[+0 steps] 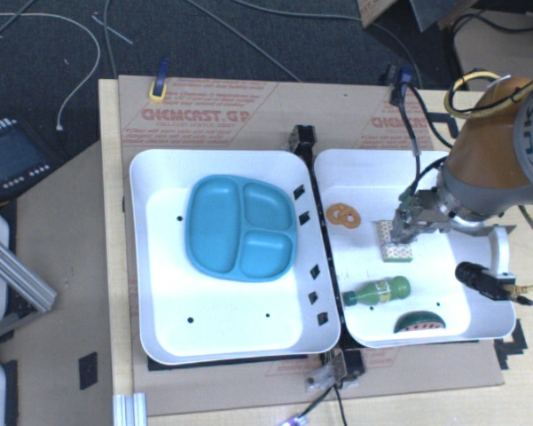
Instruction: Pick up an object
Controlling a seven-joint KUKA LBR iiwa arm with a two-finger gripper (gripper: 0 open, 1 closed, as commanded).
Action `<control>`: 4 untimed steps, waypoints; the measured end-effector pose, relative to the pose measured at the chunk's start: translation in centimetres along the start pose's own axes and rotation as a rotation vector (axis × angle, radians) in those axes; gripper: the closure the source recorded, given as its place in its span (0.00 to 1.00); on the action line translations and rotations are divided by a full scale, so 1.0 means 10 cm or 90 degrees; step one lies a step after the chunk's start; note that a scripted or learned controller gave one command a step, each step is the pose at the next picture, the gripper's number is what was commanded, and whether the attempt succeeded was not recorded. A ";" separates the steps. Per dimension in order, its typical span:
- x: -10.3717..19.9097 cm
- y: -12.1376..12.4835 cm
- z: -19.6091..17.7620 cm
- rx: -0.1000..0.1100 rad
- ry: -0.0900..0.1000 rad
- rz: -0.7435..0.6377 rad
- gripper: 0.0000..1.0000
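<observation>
The small checkered block [395, 241] lies in the right bin [372, 171], near its middle, its long side running toward the front edge. The grey arm [492, 162] bends in from the right. Its gripper [406, 224] points down, touching the block's top end. I cannot tell its state.

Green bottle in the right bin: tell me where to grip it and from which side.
Grip the green bottle across its thick middle, coming straight down from above. It lies on its side, roughly along the bin's front edge, with free floor on both long sides, so the jaws should probably close across its width.
</observation>
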State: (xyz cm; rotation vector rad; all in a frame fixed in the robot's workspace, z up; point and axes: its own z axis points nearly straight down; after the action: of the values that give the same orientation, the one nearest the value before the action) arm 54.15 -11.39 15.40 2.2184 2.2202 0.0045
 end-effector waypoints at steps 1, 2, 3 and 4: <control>0.02 0.07 -0.63 -0.003 -0.001 -0.001 1.00; 0.02 0.09 -1.17 -0.001 -0.001 0.000 1.00; 0.51 0.16 -1.03 0.004 0.001 -0.002 1.00; 1.07 0.16 -0.85 0.005 0.002 -0.002 1.00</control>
State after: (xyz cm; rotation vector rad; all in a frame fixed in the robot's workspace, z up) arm 55.66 -0.73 23.95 2.2190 2.2294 -0.0007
